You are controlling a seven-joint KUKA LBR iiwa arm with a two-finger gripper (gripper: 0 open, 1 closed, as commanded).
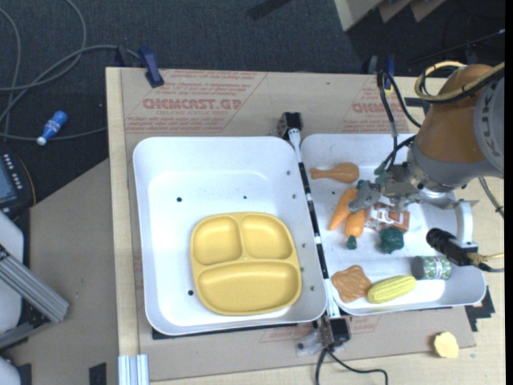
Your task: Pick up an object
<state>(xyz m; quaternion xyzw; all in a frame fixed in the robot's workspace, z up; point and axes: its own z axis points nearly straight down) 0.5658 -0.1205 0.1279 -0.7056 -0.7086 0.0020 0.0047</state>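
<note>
The bench carries two shallow white bins side by side. The left bin (160, 175) holds a yellow divided plate (244, 261) with three compartments, lying flat toward the bin's near side. The right bin (353, 144) holds the loose items.

The arm (461, 135), grey with an orange band, reaches in from the right and stands over the right bin. Its gripper (375, 195) hangs low over the middle of that bin, among the items. Whether the gripper is open or closed cannot be told from this view, and nothing can be confirmed as held.

Items in the right bin, relative to the gripper:
- An orange carrot (343, 207) lies tilted just to the left of the gripper, close beside it; contact cannot be determined.
- A second short orange piece (355, 224) lies just below the gripper, near the carrot.
- A tan drumstick (337, 172) lies above and to the left, near the bin's divider side.
- A small red-and-white item (393, 216) sits directly under the wrist, partly hidden.
- A dark green piece (390, 240) lies just below that.
- A brown cookie-shaped piece (350, 282) and a yellow corn cob (391, 289) lie at the near edge, well apart from the gripper.
- A small can (433, 268) lies right of the corn.
</note>
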